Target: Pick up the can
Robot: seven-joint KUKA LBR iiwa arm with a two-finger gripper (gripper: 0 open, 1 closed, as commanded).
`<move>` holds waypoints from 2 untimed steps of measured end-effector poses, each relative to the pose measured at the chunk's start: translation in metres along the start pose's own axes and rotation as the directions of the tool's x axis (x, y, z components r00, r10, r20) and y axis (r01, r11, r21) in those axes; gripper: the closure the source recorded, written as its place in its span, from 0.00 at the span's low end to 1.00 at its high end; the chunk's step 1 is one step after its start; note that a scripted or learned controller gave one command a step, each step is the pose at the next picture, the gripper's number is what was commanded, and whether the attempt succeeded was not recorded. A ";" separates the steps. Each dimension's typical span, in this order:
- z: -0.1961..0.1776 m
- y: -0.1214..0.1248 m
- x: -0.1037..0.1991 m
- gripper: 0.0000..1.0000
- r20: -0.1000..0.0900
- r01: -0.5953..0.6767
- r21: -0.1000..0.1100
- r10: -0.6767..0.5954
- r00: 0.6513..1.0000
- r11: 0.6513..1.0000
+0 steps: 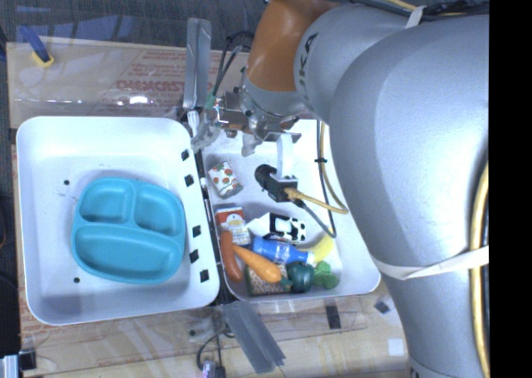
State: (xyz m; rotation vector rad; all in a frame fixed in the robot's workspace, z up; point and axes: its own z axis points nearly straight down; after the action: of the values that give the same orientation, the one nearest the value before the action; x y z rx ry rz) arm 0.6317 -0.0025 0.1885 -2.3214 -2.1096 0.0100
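Note:
The can [222,177], small with a white and red label, lies tilted near the left wall of the right bin [353,264], in its upper half. My gripper [266,149] hangs over the back of that bin, up and to the right of the can and apart from it. Its fingers [248,146] stand open with nothing between them. The big grey arm covers the right side of this bin.
Toy food is piled at the front of the right bin: a red and white package [233,223], a carrot [258,264], a blue bottle [278,250], a banana [320,245] and green pieces [301,278]. In the left bin [41,160] lies a blue divided plate [129,229].

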 end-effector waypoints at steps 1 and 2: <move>0.000 -0.044 0.003 0.00 0.001 -0.003 0.001 0.003 1.000 1.000; 0.000 -0.023 -0.041 0.00 0.001 -0.030 0.000 0.030 1.000 1.000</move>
State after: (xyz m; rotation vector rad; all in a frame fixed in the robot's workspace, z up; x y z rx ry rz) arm 0.6048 -0.0414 0.1886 -2.3536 -2.0746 0.0109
